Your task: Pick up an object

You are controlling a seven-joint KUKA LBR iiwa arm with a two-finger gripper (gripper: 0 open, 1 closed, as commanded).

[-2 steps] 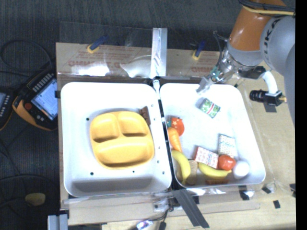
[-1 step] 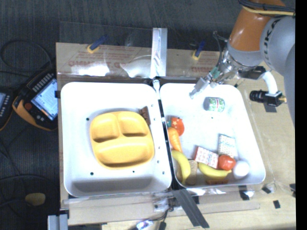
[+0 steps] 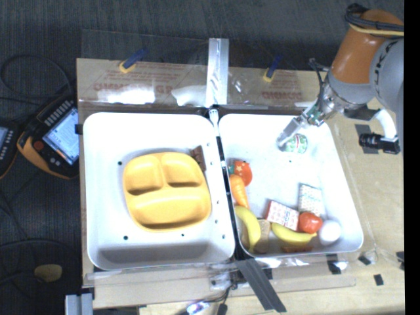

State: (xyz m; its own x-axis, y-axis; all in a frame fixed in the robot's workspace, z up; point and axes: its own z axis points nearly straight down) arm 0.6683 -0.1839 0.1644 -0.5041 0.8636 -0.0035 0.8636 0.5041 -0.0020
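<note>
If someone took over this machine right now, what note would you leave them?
Gripper: low in the right bin, at its upper part, beside a small round greenish object. I cannot tell whether it grips anything.
Right bin, lower part: tomato, carrot, two bananas, a red box, a patterned box, a red fruit, a white ball.
Left bin: a yellow divided tray.
Done: nothing visibly lifted.
Left: grasp one object and raise it.

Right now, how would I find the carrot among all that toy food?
Look in the right bin, along its left wall. The carrot lies there, below the red tomato and above a banana. It is the only orange, tapered piece.
</note>
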